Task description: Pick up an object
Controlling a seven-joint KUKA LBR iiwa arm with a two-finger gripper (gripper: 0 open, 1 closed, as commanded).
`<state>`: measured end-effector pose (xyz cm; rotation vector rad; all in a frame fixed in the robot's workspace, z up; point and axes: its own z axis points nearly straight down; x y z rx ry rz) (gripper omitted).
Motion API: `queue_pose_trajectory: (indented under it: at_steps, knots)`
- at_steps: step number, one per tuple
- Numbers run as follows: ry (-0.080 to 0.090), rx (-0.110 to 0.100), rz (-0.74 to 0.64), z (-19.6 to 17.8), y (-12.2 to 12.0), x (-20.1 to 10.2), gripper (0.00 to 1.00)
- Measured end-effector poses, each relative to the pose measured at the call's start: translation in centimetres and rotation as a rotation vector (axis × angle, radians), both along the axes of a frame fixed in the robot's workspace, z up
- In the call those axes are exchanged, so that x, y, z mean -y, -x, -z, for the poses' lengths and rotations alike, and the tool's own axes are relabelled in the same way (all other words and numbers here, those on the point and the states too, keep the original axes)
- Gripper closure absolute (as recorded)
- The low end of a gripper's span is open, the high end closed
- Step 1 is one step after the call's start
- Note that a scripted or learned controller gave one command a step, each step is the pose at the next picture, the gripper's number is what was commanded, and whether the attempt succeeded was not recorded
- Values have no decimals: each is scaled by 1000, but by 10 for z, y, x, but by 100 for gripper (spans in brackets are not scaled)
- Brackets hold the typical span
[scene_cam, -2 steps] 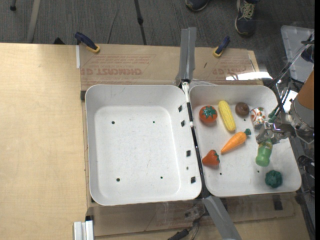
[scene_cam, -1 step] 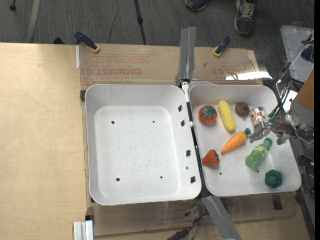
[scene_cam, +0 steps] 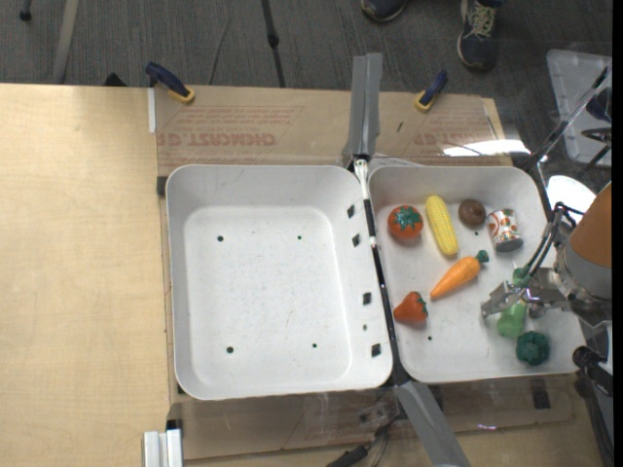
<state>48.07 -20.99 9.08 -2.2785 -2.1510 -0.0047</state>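
Reaching: gripper [scene_cam: 508, 305] low in right bin [scene_cam: 428, 358], over light green toy [scene_cam: 512, 321], apparently lining up a grab.
Pincer: clamping unclear, cannot tell.
Carrot [scene_cam: 458, 276]: just beside.

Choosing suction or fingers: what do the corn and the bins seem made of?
Corn: likely moulded plastic, smooth yellow with a slight sheen. Left bin and right bin: apparently thin formed plastic, matte white, with rounded corners and rolled rims.

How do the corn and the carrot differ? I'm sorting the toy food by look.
The corn is yellow; the carrot is orange with a green tip. The corn lies near the far side of the right bin, nearly along the view's vertical; the carrot lies nearer the middle, on a diagonal. Both are long toy vegetables lying flat.
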Motion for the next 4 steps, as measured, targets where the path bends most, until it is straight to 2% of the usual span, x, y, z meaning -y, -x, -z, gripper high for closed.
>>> queue_pose_trajectory:
  at_steps: [1,2,3,4]
  knots:
    - [5,1,3,-9,0,2,100]
    - [9,2,-25,-46,-43,-6,100]
    - [9,2,-24,-45,-43,-6,0]
    - [-1,-3,3,1,3,-1,0]
